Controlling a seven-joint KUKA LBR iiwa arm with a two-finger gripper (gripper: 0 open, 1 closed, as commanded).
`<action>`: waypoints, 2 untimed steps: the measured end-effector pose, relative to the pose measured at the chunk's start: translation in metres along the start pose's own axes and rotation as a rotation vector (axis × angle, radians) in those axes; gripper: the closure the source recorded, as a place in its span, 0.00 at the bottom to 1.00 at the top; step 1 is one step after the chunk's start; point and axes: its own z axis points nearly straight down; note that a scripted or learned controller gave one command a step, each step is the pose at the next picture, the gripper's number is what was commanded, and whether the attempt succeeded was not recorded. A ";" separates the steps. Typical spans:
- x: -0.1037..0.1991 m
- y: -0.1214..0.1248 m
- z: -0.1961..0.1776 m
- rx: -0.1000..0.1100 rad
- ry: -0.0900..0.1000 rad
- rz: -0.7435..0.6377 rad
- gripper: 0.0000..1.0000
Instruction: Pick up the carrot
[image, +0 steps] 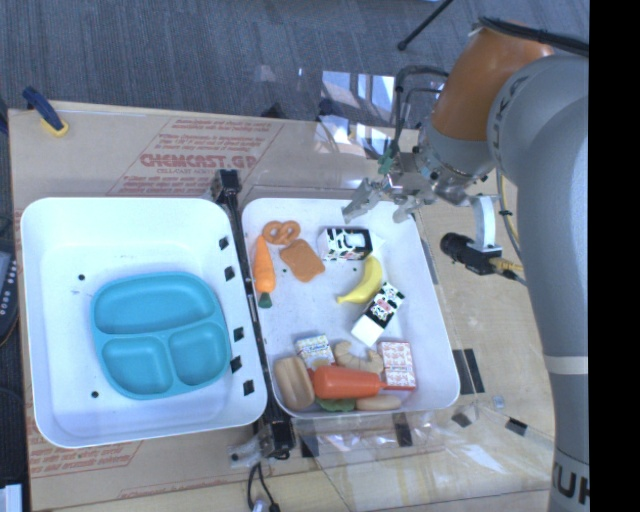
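Observation:
The carrot (262, 266), orange with a green stub at its near end, lies lengthwise against the left wall of the right bin (438, 330). My gripper (382, 208) hangs over the bin's far edge, up and to the right of the carrot and well apart from it. Its fingers (354, 208) are spread open with nothing between them.
Close to the carrot lie a pretzel (281, 232) and a brown slice (301, 261). A cow-patterned carton (346, 243), a banana (364, 282) and a small bottle (377, 311) sit mid-bin. Small boxes, a bread roll (293, 381) and an orange-red vegetable (345, 381) crowd the near end. The left bin holds a blue divided tray (157, 332).

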 end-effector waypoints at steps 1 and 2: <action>0.060 -0.034 0.073 0.007 0.002 -0.070 0.00; 0.072 -0.022 0.135 -0.006 -0.009 -0.003 0.00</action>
